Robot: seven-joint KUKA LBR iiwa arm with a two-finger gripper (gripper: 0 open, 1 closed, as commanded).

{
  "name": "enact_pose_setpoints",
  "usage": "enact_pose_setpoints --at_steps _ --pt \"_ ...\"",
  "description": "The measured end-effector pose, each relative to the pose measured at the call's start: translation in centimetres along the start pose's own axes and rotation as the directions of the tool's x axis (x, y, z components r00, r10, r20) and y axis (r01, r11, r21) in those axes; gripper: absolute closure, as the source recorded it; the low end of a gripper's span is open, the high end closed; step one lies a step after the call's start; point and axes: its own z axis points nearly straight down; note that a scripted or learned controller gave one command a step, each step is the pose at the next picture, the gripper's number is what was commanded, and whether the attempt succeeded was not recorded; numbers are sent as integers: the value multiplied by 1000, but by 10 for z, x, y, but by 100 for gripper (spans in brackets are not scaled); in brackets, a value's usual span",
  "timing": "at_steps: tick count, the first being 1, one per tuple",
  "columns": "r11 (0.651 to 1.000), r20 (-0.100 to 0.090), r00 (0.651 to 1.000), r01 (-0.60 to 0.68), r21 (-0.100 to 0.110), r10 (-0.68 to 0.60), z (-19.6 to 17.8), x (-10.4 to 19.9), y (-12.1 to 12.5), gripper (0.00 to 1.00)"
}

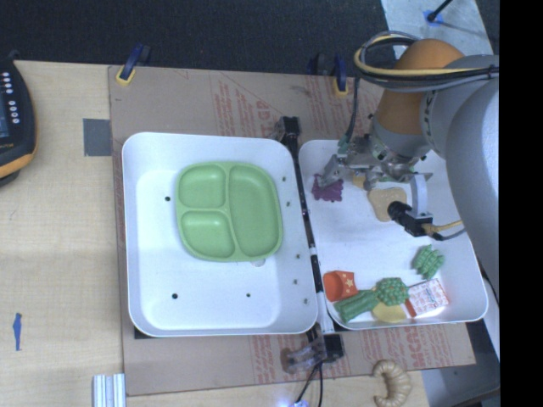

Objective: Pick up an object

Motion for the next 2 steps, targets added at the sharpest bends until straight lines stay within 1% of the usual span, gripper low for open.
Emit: enact_pose_setpoints --at_steps 1,2 --pt "1000 0 1000 -3 -3 3 -1 -4 2 0" --pt "1000 0 1000 0 -2 0 -12 -4 2 100"
